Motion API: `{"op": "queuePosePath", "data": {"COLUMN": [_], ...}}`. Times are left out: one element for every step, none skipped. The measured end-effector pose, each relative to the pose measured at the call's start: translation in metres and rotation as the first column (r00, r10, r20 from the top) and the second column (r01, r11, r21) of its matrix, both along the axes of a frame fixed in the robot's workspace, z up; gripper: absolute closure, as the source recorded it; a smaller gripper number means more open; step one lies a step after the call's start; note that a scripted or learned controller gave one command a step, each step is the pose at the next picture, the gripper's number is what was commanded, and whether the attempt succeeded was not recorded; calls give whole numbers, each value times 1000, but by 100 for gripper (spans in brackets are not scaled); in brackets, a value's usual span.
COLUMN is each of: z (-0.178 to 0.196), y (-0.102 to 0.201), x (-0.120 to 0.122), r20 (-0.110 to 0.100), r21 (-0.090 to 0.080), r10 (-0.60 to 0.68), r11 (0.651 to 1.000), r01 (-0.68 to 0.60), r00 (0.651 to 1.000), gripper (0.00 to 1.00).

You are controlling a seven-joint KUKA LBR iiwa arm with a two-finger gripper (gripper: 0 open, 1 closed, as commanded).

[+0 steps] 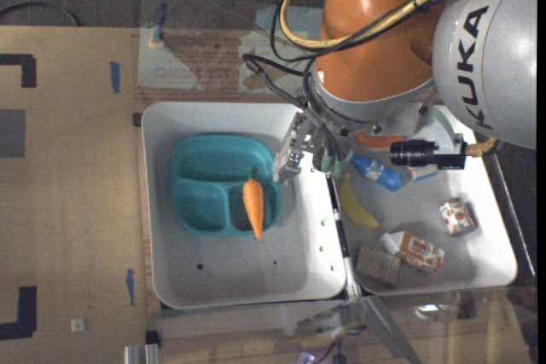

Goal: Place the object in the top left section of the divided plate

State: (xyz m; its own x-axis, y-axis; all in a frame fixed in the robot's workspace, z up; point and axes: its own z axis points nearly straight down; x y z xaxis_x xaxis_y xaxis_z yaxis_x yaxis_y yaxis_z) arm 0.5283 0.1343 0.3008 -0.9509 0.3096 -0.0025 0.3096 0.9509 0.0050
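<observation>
Camera view, one entry. Surface (68, 183): pale wood board with black and blue tape marks, bearing two shallow white bins side by side. Left bin (213, 273): holds a teal divided plate (200, 179), smooth moulded plastic, rounded corners, three sections. Carrot (253, 207): orange, tapered, green stub at its upper end; it lies lengthwise over the plate's right-hand section, tip pointing to the lower frame and reaching the plate's rim. Judged a light, stiff toy with a slick skin, likely to roll; best taken across the thick upper half, fingers square to its length. Pincer (294, 156): metal, just above and right of the carrot, at the plate's upper right corner; nothing is seen between its fingers, and whether they are spread or closed cannot be told. Right bin (499, 268): a yellow banana (357, 209), a blue bottle (380, 173), small printed cartons (420, 251), a brown textured block (378, 264).
</observation>
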Motion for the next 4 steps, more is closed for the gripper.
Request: {"op": "queuePosePath", "data": {"z": [-107, 37, 134, 134], "y": [-30, -71, -123, -158], "x": [-29, -3, 59, -46], "r20": [-6, -1, 1, -2], "r21": [-3, -4, -5, -3], "r10": [-6, 156, 276, 530], "r11": [1000, 988, 961, 848], "r01": [6, -156, -276, -530], "r00": [1000, 988, 961, 848], "gripper": [100, 100, 100, 100]}}
